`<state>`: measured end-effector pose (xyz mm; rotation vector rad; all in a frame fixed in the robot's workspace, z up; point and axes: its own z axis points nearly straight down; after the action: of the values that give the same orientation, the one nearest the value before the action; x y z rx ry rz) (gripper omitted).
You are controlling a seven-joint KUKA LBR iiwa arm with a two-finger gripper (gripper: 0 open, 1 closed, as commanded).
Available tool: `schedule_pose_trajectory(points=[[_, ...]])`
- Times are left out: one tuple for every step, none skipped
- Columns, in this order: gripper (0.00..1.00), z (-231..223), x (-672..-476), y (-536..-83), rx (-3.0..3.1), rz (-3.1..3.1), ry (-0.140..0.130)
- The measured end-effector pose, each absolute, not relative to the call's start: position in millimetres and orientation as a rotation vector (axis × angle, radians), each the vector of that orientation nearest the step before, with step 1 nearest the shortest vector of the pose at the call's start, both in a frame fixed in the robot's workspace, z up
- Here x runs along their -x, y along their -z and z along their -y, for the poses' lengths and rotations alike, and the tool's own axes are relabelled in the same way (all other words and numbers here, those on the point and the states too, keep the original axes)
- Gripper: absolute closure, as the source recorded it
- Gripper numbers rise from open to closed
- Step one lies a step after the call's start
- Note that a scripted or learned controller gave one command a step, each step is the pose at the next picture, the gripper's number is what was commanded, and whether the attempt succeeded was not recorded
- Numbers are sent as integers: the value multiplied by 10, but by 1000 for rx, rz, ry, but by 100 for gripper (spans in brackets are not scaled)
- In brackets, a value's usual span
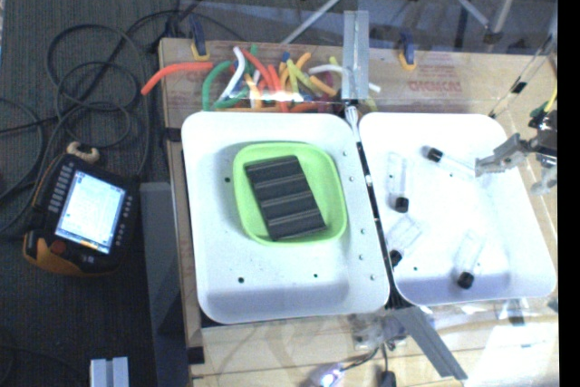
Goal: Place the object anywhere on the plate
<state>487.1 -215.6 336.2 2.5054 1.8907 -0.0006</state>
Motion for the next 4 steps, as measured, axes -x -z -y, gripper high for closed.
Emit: schedule_pose_trajectory(points=[[0,2159,-4857,-3378,-2567,-1805,0],[0,2084,-4855,-3602,-2651,-1679,0],[0,2124,-4851,-4333,-2767,-1479,1],[0,2159,-4846,-4341,-2871,-1270,2]])
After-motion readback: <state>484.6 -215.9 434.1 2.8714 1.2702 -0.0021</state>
